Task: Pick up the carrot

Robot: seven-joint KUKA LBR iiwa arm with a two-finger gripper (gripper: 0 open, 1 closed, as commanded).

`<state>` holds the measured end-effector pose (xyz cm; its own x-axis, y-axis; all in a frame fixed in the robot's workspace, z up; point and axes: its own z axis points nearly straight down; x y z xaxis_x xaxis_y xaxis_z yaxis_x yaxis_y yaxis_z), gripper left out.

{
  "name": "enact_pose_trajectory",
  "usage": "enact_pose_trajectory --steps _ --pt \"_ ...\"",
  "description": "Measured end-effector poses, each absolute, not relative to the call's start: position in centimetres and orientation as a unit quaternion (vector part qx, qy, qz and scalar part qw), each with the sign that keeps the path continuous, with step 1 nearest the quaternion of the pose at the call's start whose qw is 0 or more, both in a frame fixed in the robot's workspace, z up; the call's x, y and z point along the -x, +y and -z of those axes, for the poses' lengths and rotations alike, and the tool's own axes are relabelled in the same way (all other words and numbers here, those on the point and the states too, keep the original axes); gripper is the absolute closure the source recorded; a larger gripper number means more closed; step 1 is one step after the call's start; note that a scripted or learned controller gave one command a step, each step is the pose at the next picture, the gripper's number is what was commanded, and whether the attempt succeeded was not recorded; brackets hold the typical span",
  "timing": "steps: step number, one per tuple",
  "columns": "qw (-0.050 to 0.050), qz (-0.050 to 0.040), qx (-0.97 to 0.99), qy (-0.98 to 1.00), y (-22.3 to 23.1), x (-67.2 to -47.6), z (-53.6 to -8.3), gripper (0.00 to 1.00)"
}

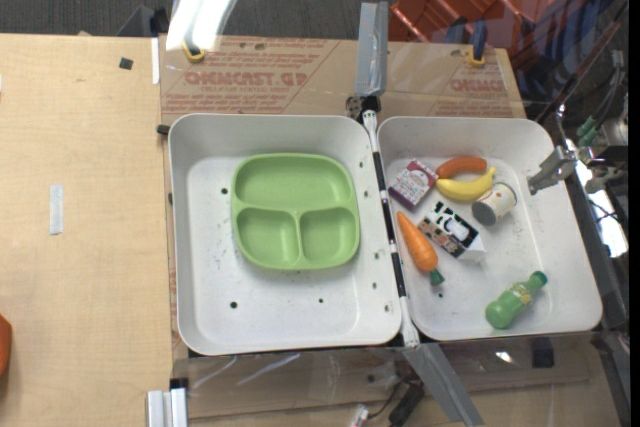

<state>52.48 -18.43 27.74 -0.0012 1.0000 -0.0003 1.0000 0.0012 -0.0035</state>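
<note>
The carrot (418,243), orange with a small dark green stub at its near end, lies at a slant in the right bin (560,310), close to the bin's left wall. It touches the edge of a black-and-white box (453,231). My gripper (556,169) shows as grey metal parts over the right bin's far right rim, well to the right of the carrot and apart from every object.
The right bin also holds a banana (468,185), a red-orange sausage (461,165), a small pink box (411,184), a white cup (495,203) on its side and a green bottle (514,301). A green divided plate (296,211) lies in the left bin (200,245).
</note>
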Motion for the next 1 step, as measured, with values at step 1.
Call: enact_pose_trajectory --steps 1 --pt "-0.001 -0.0010 0.718 -0.696 -22.21 -64.28 -21.61 0.00"
